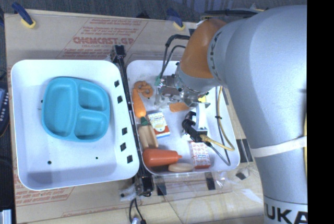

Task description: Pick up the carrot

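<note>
The hand (168, 88) is hovering just right of the carrot (139, 103); its grip state cannot be determined. It is needing to shift left and centre over the carrot's long axis.

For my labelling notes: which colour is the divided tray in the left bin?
Light blue; the divided tray shows clearly in the camera view.

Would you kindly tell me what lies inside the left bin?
A blue divided plate lies flat in the left bin; its compartments look bare. Whatever is beneath the plate is covered.
</note>
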{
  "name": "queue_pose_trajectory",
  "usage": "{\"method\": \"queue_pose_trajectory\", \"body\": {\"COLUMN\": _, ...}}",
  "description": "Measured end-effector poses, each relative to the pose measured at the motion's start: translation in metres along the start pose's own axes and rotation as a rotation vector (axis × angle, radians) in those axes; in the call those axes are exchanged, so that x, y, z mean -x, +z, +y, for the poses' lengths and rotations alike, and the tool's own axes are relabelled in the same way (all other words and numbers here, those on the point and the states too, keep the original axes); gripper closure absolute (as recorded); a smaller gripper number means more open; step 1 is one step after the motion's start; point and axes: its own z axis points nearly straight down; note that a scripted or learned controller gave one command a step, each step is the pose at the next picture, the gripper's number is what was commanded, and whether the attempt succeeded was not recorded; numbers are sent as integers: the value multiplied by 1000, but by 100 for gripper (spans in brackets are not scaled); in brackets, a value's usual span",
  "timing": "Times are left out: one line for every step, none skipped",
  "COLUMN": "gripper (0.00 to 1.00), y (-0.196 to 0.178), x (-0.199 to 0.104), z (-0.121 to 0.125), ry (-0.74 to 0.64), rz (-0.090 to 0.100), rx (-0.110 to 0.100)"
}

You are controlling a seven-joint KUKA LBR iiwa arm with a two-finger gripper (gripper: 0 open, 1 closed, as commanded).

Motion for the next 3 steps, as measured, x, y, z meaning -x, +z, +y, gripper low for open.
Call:
{"method": "queue_pose_trajectory", "body": {"gripper": 0, "y": 0, "x": 0, "z": 0, "ry": -1, "rz": 0, "rx": 0}}
{"method": "queue_pose_trajectory", "body": {"gripper": 0, "y": 14, "x": 0, "z": 15, "ry": -27, "rz": 0, "rx": 6}}
{"method": "queue_pose_trajectory", "body": {"gripper": 0, "y": 14, "x": -7, "z": 27, "ry": 117, "rz": 1, "rx": 4}}
